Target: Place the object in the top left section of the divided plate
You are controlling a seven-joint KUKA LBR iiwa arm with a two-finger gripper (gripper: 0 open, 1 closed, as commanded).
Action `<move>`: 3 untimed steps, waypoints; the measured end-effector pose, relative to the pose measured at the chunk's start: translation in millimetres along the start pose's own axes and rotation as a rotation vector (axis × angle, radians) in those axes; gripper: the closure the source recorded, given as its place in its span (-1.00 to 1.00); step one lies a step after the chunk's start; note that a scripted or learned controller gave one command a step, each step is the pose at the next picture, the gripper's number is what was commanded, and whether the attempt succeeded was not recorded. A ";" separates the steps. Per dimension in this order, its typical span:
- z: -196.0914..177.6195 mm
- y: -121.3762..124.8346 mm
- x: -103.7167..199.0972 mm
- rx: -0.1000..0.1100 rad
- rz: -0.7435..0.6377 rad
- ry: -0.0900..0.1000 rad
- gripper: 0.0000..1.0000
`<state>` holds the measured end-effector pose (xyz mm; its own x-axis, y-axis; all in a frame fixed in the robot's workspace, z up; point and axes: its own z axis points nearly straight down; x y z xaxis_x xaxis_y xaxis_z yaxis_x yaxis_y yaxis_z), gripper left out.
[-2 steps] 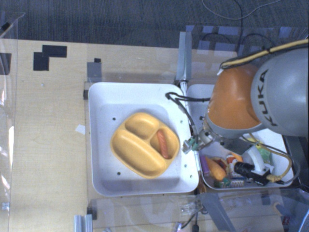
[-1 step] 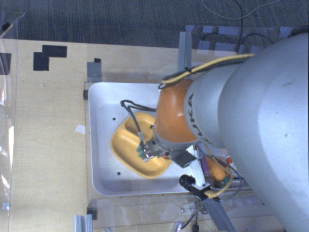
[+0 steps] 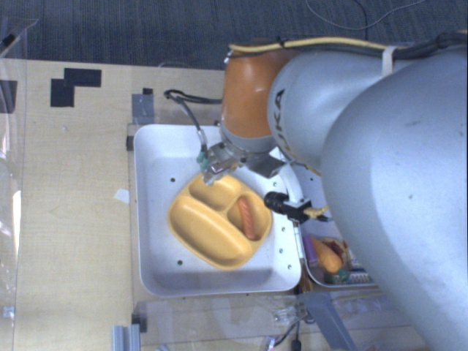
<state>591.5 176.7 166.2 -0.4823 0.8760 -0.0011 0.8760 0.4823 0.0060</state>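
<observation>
i have the gripper (image 3: 213, 168) over the far left section of the divided plate (image 3: 219, 221), cannot tell its state, so next i judge release there.

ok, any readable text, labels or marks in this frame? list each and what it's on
"KUKA", dark letters running sideways on the grey arm, partly turned away.
Black block marks on the bench top: shapes, no letters.
Small white tag on the bench left of the bin: too small to read.
Nothing legible on the yellow plate.
</observation>
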 end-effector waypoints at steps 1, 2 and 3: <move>-55.2 59.4 -48.5 -0.006 -0.034 -0.003 1.00; 69.0 58.1 -56.8 -0.003 -0.244 -0.002 1.00; -21.6 -63.2 -178.4 -0.002 -0.265 -0.005 1.00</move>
<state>622.0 -10.1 187.6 -0.6949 0.7191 -0.0077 0.7191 0.6949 0.0069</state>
